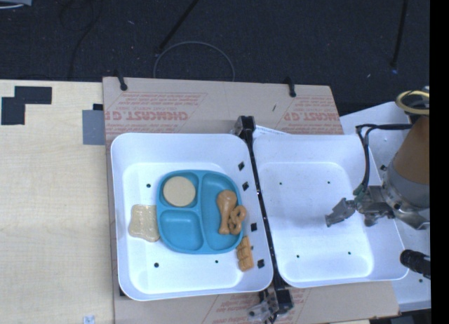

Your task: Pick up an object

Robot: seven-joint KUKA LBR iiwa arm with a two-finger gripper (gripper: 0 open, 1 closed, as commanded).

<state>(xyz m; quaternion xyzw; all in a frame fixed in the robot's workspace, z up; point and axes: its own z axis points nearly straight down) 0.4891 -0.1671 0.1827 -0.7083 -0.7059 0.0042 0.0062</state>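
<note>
In the left bin (133, 154) lies a blue compartment tray (181, 230). A round tan biscuit (178, 191) rests in the tray's upper-left section, and a brown pretzel-shaped piece (230, 212) fills its right section. A pale toast-like slice (144, 222) lies against the tray's left edge. A small orange-brown piece (244, 254) sits just off the tray's lower right corner. My gripper (342, 213) hangs over the right side of the right bin (309, 189), far from all these objects, with nothing seen in it.
The arm (414, 168) comes in from the right edge, with a cable looping above it. A black divider (254, 196) runs between the two bins. Cardboard (210, 109) lies under the bins, and a light wooden bench (49, 203) extends to the left.
</note>
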